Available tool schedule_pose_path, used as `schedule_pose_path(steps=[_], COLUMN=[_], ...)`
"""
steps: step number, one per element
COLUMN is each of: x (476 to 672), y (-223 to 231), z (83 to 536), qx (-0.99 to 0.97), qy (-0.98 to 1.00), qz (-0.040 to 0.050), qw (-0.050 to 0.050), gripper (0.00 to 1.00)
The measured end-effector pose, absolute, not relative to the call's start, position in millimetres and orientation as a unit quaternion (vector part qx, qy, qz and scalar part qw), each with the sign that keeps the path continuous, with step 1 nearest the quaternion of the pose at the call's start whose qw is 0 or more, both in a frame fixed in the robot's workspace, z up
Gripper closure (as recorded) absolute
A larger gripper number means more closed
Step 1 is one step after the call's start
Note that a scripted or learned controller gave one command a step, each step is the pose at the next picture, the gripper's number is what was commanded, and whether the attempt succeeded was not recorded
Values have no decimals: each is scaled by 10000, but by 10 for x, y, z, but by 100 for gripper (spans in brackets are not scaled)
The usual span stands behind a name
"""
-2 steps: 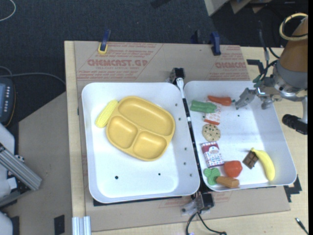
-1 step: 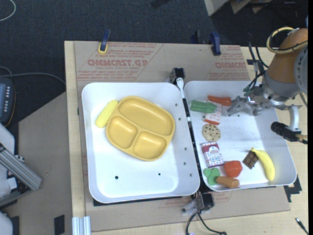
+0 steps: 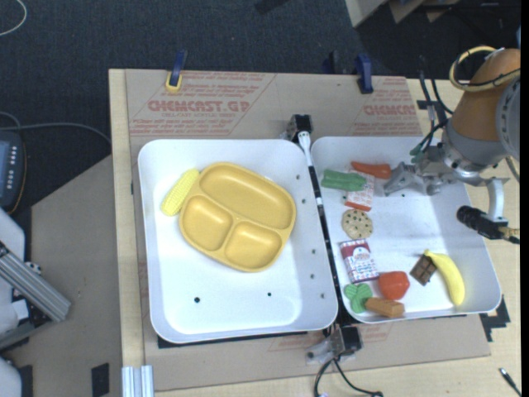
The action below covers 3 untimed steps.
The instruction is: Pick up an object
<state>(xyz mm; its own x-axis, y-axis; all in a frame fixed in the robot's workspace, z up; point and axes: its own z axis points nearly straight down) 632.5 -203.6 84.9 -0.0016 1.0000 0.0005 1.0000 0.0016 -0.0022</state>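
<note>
The gripper hangs over the far part of the right bin, and the nearest pickable things are the orange carrot-like piece and the green bean-like piece, so I'd guess one of those is the target. Both lie flat on the bin floor near its far-left corner, their long axes running roughly left to right across the view, the orange one just beyond the green one. The fingers look slightly spread with nothing between them, pointing left toward those two pieces. That low sideways reach suits a grab across the narrow width of either one.

Further toward the near side sit a cookie, a small red carton, a tomato and a banana whose length runs toward the near rim. The left bin carries a yellow divided plate with a corn cob touching its left edge, well apart from the arm.
</note>
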Motion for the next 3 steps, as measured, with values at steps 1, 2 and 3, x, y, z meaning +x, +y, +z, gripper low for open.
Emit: schedule_pose_path(steps=[1, 2, 3], x=[6334, 6295, 6281], y=[-2036, -2041, -1985], z=[963, 1597, 2224], qx=[-7060, -7072, -7066], qy=[-7082, -7070, -7076], qz=[0, -16, -19], qw=[-6, -38, -41], gripper=[100, 100, 100])
